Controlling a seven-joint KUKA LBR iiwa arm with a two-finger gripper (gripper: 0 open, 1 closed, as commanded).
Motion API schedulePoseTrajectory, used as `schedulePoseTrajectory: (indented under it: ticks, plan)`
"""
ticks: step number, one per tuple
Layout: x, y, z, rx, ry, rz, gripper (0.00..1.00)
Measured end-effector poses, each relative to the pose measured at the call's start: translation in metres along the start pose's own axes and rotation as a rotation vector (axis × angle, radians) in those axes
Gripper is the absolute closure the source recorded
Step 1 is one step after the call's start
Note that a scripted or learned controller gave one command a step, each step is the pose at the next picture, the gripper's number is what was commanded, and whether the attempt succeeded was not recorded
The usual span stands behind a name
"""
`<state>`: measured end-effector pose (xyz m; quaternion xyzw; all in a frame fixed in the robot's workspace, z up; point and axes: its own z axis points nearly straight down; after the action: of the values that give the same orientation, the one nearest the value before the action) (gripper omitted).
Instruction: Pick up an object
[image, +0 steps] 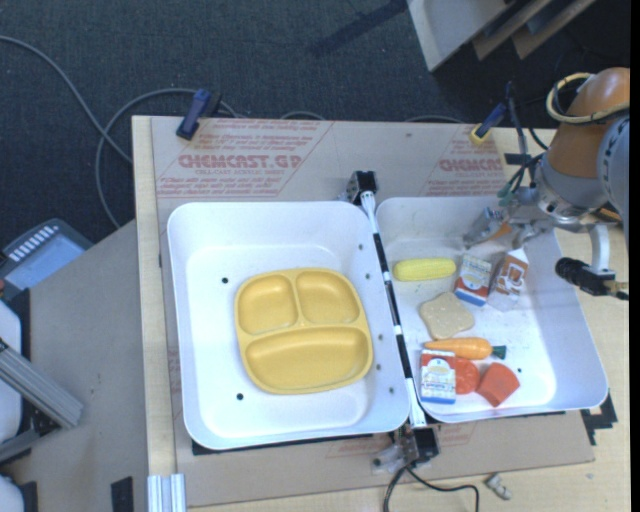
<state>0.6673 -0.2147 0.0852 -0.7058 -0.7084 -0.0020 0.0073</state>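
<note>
Found the fingers (478, 230) parted, with nothing between them. Saw the gripper (497, 226) hanging low over the far part of the right bin (575, 345), on the grey arm (580, 165) reaching in from the right.

Noted two small cartons just beneath and toward the near side: a blue-and-white carton (474, 280) and an orange carton (512, 272), close together, perhaps touching. Took these for the likeliest pick. Judged them light, stiff-walled toy boxes, a little slick, best pinched across the flat broad faces, not the corners. Expected the neighbour to get nudged if taken carelessly.

Marked further out a yellow corn cob (424, 268), rounded and likely to roll, and a flat beige slice (447, 316), too thin to grip easily. Saw, nearer still, a carrot (460, 348), a red-and-white packet (437, 378) and a red block (498, 383). Left aside the yellow divided plate (300, 328) in the left bin (190, 300).
</note>
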Motion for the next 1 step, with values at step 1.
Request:
schedulePoseTrajectory:
  ticks: [1]
  plan:
    - [-0.0010, 0.0002, 0.0000, 0.001, 0.003, -0.001, 0.00]
